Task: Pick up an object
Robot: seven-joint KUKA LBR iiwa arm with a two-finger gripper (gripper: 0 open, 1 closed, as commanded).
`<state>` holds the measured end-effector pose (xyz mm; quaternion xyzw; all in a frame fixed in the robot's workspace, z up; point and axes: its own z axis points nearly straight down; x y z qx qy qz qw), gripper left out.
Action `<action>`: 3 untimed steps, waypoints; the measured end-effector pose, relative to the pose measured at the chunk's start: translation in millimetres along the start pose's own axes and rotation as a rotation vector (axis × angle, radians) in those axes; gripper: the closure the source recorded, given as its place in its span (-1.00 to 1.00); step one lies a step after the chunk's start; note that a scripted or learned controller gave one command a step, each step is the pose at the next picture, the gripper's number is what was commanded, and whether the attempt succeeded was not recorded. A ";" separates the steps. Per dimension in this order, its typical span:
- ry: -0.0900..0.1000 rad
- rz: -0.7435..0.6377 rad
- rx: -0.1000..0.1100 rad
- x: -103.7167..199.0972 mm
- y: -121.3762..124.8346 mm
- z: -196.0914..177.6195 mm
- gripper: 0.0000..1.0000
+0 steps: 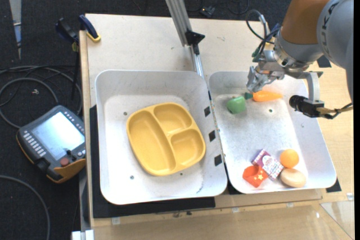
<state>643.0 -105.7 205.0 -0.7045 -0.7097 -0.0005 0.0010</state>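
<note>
- The grey arm with its orange band is seen reaching in from the right, over the far end of the right shallow white bin (315, 137).
- The metal two-finger claw (256, 85) is lowered to the bin floor, just beside the leafy end of a small orange toy carrot (266, 96); whether it is clenched or released cannot be told, and nothing is seen between its tips.
- A round green toy vegetable (237, 104) lies just left of the carrot, near the claw.
- At the near end of the same bin, a red-and-white wrapped packet (262, 168), an orange ball-shaped fruit (289, 158) and a pale beige oval piece (292, 177) are clustered together.
- A yellow plastic divided plate (166, 136) is held in the left white bin (112, 93).
- Both bins are carried side by side on the pale bench (140, 42).
- A grey handheld control pendant with a screen (52, 142) lies on the dark floor at the left.
</note>
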 end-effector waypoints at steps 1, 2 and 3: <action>0.001 -0.001 0.001 59.8 -1.7 3.9 1.00; 0.001 -0.001 -0.001 119.0 -12.1 -10.4 1.00; -0.001 -0.001 -0.002 167.4 -10.7 -8.8 1.00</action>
